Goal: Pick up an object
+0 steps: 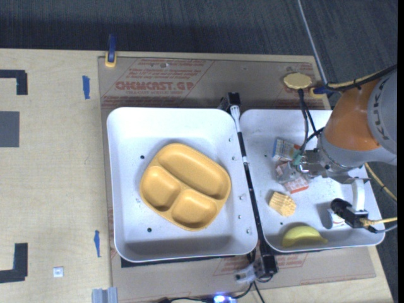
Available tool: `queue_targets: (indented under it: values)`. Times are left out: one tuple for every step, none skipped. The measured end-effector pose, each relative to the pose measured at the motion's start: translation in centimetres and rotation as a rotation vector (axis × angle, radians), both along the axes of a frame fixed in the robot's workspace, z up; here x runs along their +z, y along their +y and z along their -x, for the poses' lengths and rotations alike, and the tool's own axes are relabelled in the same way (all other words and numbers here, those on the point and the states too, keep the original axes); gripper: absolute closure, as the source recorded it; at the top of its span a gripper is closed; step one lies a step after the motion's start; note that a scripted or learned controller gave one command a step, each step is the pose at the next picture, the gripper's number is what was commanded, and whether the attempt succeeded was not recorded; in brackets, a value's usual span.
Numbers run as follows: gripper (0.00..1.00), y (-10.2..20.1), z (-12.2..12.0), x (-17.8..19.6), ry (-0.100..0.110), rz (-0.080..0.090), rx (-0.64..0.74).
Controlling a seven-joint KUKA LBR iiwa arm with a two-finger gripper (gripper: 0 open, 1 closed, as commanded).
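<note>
Camera view: the bench carries two shallow white bins side by side. The left white bin point(120, 169) holds a yellow three-compartment plastic tray point(184, 185), lying upside down near the bin's centre. The right white bin point(265, 122) holds the candidate objects: a crumpled clear plastic packet with blue and red print point(287, 166) near the bin's centre, a small yellow waffle-textured block point(282, 202) just below it, and a yellow banana-shaped piece point(303, 235) against the bin's near edge. The grey arm with the orange band point(353, 128) reaches over the right bin from its right edge, and the two-finger gripper point(302, 164) sits low at the crumpled packet, touching or just beside its right side. Whether the claw is open or closed cannot be told; no object is visibly between its parts. Judged step: final approach to a grasp on the packet, with no lift begun. The next move calls for closing squarely on the packet, then rising straight up; thin, crinkled film may slip out.
</note>
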State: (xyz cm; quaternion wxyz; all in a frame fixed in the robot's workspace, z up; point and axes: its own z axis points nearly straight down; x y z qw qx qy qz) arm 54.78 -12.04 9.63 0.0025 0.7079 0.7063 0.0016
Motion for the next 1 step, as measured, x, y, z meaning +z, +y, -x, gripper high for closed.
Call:
queue_targets:
  values:
    - [1.0, 10.89, 0.88, 8.86, 0.005, -0.002, 0.004]
